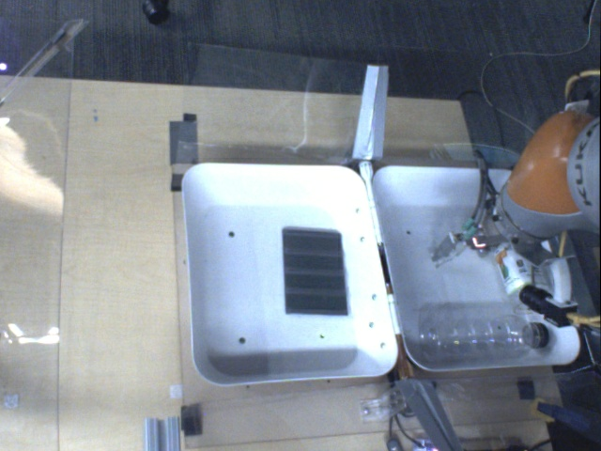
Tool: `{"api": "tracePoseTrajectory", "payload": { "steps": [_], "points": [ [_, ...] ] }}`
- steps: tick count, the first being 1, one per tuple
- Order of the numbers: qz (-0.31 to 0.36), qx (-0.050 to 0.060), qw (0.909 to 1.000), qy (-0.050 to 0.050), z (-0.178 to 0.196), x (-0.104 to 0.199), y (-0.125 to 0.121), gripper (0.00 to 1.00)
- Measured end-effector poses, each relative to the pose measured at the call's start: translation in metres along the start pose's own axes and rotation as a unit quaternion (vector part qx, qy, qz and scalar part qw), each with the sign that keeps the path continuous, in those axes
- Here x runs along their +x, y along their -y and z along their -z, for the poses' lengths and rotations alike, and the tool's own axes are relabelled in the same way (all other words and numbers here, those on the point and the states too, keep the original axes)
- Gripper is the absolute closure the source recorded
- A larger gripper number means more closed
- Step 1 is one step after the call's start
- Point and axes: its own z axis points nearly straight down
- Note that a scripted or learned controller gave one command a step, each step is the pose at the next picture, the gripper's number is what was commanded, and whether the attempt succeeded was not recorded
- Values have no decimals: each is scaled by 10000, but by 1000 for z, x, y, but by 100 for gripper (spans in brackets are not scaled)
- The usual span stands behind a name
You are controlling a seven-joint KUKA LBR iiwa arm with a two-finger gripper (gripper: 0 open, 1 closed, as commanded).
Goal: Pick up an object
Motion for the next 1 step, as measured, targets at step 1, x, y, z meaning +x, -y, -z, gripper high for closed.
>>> {"api": "tracePoseTrajectory", "payload": {
  "steps": [1],
  "points": [
    [49, 33, 9999, -127, 27, -24, -19, 0]
  ]
}}
